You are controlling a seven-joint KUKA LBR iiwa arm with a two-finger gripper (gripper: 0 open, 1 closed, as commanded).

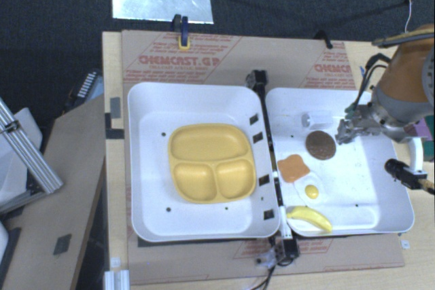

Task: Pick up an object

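End effector [344,130] hovers over right white bin [387,214] on bench [204,54].

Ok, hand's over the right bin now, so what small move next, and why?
Probably ease the hand slightly left and down onto the brown disc. The disc lies flat just beside it in the right bin, nearer than the orange slice, fried egg or banana.
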